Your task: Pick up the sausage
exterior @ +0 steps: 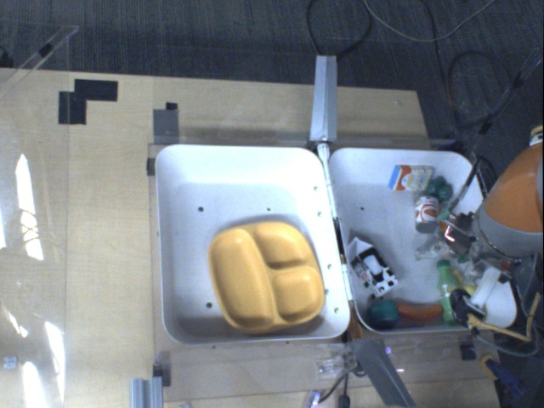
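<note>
While the sausage (418,314) is lying beside the teal ball (384,312), the gripper (456,238) is hanging above it, maybe empty; I cannot tell how wide.

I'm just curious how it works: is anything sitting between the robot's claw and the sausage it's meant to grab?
The sausage lies along the right bin's near wall. A green bottle stands between it and the gripper, and a dark green ball touches its left end.

bench (102,228): light wood | on it: 2 white bins, left bin (183,177) + right bin (365,177), side by side
</note>
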Action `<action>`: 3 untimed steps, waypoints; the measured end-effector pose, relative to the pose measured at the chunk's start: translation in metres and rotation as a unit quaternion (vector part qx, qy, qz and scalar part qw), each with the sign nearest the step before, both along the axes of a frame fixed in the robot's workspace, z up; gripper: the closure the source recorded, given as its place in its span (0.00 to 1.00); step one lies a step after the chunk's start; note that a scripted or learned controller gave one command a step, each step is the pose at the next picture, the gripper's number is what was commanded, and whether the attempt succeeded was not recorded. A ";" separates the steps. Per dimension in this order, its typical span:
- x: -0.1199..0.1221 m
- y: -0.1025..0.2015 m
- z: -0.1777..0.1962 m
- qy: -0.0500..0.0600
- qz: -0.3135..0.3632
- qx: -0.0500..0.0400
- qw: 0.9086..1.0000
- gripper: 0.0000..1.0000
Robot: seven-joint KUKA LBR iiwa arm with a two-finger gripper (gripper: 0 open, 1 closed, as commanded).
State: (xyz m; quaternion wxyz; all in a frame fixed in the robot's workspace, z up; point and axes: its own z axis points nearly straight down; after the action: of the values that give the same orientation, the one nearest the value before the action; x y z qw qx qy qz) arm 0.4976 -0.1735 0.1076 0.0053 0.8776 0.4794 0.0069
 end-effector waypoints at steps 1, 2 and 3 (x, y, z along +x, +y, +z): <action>-0.007 0.047 -0.019 0.002 -0.152 0.002 0.988 0.00; 0.008 0.033 0.048 0.007 -0.291 0.004 0.957 0.00; 0.021 0.090 0.011 0.009 -0.322 0.005 0.947 0.00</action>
State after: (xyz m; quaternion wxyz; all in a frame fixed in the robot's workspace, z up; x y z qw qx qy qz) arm 0.5181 -0.0831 0.1184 -0.0011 0.9853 0.1710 -0.0004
